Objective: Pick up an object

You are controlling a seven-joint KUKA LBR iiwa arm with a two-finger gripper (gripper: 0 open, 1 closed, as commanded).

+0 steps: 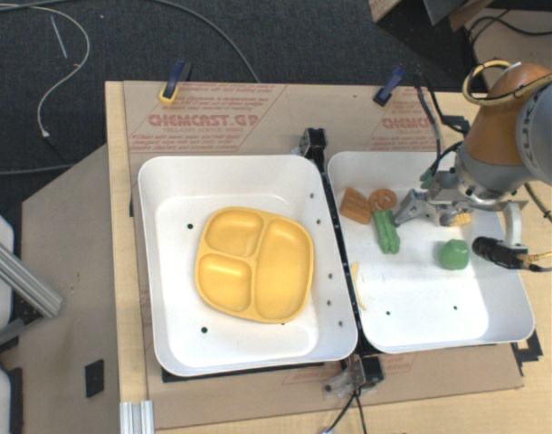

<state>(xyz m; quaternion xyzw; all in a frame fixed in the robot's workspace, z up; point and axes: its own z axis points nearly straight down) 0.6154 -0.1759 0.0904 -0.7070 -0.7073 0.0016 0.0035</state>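
I can read red letters on the brown board (258,107) under the bins. They say "CHEMCAST GP". More red letters sit to the right, but I can't read those.

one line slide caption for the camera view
KUKA arm's hand hovers beside green piece in the right bin; yellow divided plate fills the left bin.

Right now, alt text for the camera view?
A grey-and-orange robot arm's gripper hovers low in the right white bin, beside a green stick, an orange block, a tan ring and a green ball. The left white bin holds a yellow divided plate.
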